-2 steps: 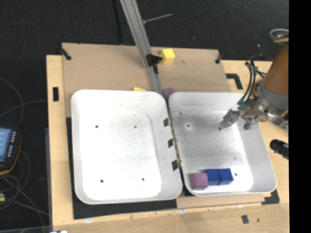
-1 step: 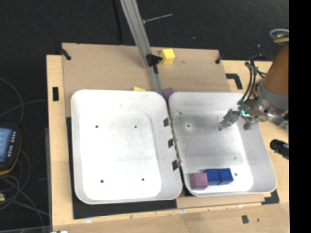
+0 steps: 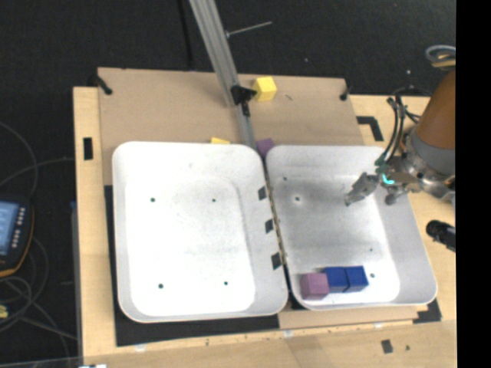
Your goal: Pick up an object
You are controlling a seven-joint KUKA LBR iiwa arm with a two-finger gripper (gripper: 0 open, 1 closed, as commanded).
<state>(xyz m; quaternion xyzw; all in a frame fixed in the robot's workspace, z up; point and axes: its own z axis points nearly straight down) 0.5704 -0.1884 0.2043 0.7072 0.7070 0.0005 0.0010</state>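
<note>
Resting on the desk (image 3: 176, 106) are two shallow white bins set side by side: the left bin (image 3: 130, 205) and the right bin (image 3: 406, 259), their inner walls touching along a seam that carries three small dark clips. No brand, label or legible writing can be read on the bins, the blocks or the arm; a handheld device (image 3: 14, 232) lying off the desk at the far left shows a lit screen, but its content is too small to read. The right bin holds three blocks in a row at its near edge: one purple block (image 3: 314, 284) at the left, touching a first blue block (image 3: 335, 279), which in turn touches a second blue block (image 3: 356, 277). Outside the bins, one yellow block (image 3: 265, 88) lies on the desk beside a slanted grey metal rail (image 3: 215, 44), one small yellow piece (image 3: 220, 140) lies just behind the left bin, and one small purple piece (image 3: 265, 146) lies at the rear junction of the two bins. The arm enters from the right, and the gripper (image 3: 360, 192) hangs over the rear half of the right bin, well apart from the three blocks; its fingers are spread, with nothing between them.
</note>
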